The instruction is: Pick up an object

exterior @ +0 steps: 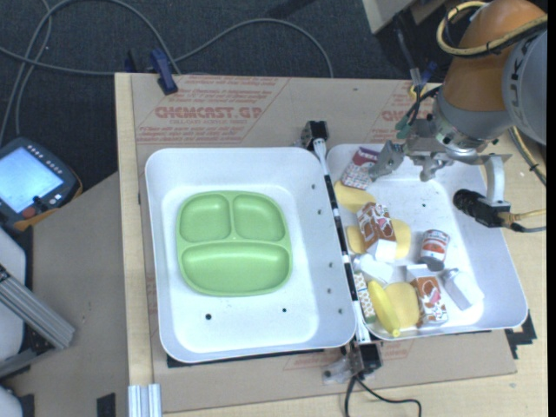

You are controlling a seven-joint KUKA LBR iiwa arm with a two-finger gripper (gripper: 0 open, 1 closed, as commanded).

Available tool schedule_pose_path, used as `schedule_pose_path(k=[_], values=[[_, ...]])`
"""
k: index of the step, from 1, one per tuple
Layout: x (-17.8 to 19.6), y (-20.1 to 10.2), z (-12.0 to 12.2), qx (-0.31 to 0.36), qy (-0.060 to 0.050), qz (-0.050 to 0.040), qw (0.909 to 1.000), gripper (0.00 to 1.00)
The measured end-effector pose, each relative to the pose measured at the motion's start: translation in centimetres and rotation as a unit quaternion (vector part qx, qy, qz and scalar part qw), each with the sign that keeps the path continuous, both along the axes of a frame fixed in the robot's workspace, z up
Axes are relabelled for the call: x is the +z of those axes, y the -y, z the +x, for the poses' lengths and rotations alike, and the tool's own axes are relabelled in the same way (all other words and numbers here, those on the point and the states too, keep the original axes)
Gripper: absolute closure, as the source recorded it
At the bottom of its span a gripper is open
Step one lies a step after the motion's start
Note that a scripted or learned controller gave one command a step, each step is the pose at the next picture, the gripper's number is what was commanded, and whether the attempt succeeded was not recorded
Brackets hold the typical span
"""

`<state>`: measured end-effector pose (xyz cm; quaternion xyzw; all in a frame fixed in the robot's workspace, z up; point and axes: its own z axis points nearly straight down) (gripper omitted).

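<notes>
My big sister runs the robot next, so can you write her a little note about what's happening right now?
End effector: up over the far end of the right bin, fingers spread, nothing between them.
Things: a jumble of small items sits in the right bin, including a small can, a yellow piece and a brown-and-white packet. The left bin holds a green divided tray.
Done: nothing picked up.
Left: come down on one item, close, lift.

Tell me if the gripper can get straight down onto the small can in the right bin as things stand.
Probably yes. The small can lies on bare bin floor with open space above it, and the gripper hangs over the far end of the right bin. The nearest clutter, a red and white packet, sits just beside it.
</notes>
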<state>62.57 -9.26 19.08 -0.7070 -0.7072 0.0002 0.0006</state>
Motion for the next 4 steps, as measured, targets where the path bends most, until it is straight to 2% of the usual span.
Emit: schedule_pose_path(k=[1,2,3,4], values=[[-8.6,2.9,-2.7,0.0,0.009,-0.0008,1.0,0.0],[-9.1,2.2,-4.5,-0.001,0.015,-0.0025,0.9999,0.0],[-10.3,3.7,3.3,0.001,0.001,-0.0006,1.0,0.0],[-10.6,11.0,0.3,0.0,0.0,-0.0004,1.0,0.0]])
